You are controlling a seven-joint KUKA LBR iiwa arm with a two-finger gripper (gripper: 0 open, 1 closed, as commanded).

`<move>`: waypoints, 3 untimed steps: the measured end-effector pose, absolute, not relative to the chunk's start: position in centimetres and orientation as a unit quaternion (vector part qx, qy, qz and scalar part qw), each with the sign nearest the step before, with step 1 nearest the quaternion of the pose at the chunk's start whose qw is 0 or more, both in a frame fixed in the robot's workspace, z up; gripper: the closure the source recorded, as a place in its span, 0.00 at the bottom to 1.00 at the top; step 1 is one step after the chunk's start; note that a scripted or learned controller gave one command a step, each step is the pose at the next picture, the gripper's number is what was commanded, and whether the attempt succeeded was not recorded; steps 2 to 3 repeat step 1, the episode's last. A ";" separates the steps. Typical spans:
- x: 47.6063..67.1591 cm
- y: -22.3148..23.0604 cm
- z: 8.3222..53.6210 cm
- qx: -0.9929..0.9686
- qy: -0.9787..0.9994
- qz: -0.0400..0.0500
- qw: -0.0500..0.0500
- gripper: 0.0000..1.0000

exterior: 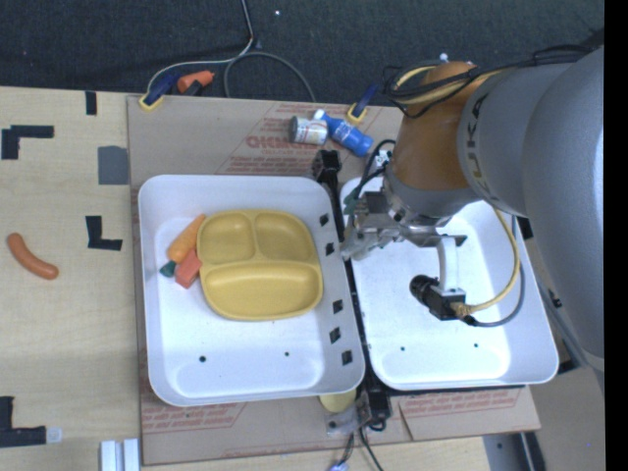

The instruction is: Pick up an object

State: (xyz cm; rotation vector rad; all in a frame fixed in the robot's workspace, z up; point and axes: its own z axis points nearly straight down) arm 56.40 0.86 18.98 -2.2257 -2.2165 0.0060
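Note:
In the left bin [245,366] lies a yellow divided plate [260,263]. An orange carrot-shaped toy [183,238] leans against the plate's left edge, with a small red and green piece [184,272] just below it. My gripper [356,232] hangs under the grey and orange wrist, over the left side of the right bin [461,361], close to the wall between the two bins. It is apart from the plate and the toys. The arm's body hides most of the gripper from above.
A sausage-shaped toy [31,256] lies on the bench far left, outside the bins. A blue and white object [332,130] sits behind the bins. Clamps [179,83] and cables sit at the back edge. A black connector with a yellow cable [440,297] hangs over the right bin.

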 end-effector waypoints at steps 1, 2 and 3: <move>55.6 -3.6 22.0 -0.708 -0.706 0.000 -0.001 1.00; 55.6 -3.6 22.0 -0.708 -0.706 0.000 -0.001 1.00; 55.6 -3.6 22.0 -0.708 -0.706 0.000 -0.001 1.00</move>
